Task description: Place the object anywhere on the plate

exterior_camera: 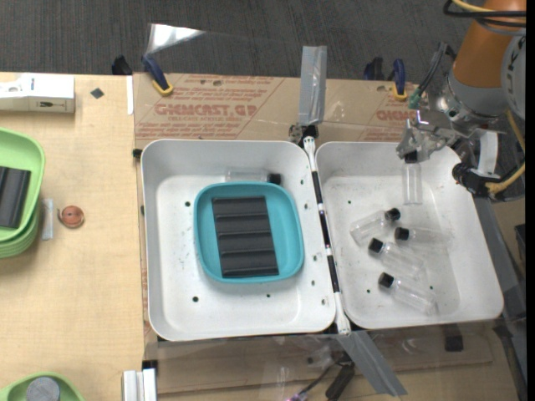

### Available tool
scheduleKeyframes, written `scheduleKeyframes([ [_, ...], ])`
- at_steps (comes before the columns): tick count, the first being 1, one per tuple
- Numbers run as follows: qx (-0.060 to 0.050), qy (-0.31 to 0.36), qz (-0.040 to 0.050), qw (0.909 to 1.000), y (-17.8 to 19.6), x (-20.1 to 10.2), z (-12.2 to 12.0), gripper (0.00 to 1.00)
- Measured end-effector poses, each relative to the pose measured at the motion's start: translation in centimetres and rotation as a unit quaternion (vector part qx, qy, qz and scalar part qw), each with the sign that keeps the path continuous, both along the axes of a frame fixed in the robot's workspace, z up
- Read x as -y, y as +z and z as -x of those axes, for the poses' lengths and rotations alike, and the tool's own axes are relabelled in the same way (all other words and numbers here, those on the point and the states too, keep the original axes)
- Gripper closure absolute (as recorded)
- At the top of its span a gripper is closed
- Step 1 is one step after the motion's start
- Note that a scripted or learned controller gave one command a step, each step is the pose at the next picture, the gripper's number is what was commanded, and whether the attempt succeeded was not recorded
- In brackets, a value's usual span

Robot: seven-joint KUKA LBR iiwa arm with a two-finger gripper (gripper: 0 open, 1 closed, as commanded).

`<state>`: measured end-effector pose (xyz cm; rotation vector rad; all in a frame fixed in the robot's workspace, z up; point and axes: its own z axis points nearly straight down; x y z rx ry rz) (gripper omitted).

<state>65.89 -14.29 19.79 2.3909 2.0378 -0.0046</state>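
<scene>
Vials [393,249]: clear plastic, black caps, lying loose in the right bin [468,307], several of them scattered around its middle and toward its near side, some touching or overlapping. One more vial [412,184] hangs upright just under the gripper [411,150], at the right bin's far side; its top looks to sit between the fingers, so it reads as clamped on that vial, though the contact is small and hard to make out. The hanging vial is above the bin floor, apart from the loose ones. Arm [493,40] comes in over the right bin's far right corner, orange band up top, cables around the wrist. Plate [249,232]: teal, square with rounded corners, sitting mid left bin [167,249], which touches the right bin along their shared edge. Black ribbed insert [244,236] lies on the plate, covering most of its middle. Plate is well apart from the gripper, one bin over. Small dark piece [273,178] in the left bin just beyond the plate's far edge. Cardboard sheet [209,107] lies behind both bins.
</scene>
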Motion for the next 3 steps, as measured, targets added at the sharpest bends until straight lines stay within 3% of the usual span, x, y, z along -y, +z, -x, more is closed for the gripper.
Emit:
scheduleKeyframes([
  [1,-0.001,0.085,-0.0011,0.9963,-0.7,-5.8,3.1,1.0],
  [2,-0.001,0.173,-0.0011,0.9849,-0.7,-13.2,8.7,1.0],
  [3,-0.001,0.196,-0.0009,0.9806,-0.7,-18.8,12.0,1.0],
])
